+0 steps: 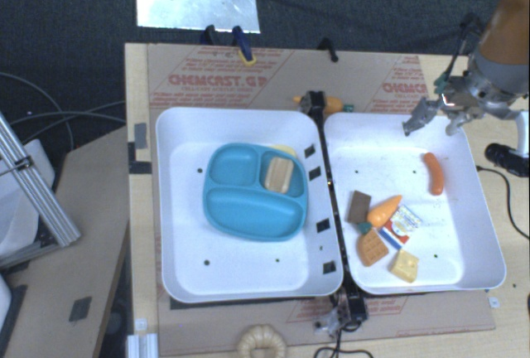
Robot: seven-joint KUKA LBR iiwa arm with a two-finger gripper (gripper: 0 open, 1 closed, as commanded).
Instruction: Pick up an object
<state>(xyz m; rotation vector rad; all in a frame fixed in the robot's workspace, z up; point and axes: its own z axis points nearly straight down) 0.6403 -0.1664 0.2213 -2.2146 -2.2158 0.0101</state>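
Note:
My gripper [434, 122] hangs above the far edge of the right bin [464, 265], its two fingers spread open with nothing between them. An orange sausage [433, 172] lies in that bin a short way in front of the gripper. Nearer the front lie a brown block [358, 205], a carrot [383, 210], a small packet [404, 222], a waffle piece [373, 248] and a pale cracker [405, 265]. All of them rest on the bin floor, apart from the gripper.
The left bin [190, 265] holds a blue divided plate [248, 211] with a tan bread piece [279, 175] in one compartment. A black divider with clips [323, 182] joins the bins. A yellow thing [331, 105] lies behind the bins. Cables run at the right.

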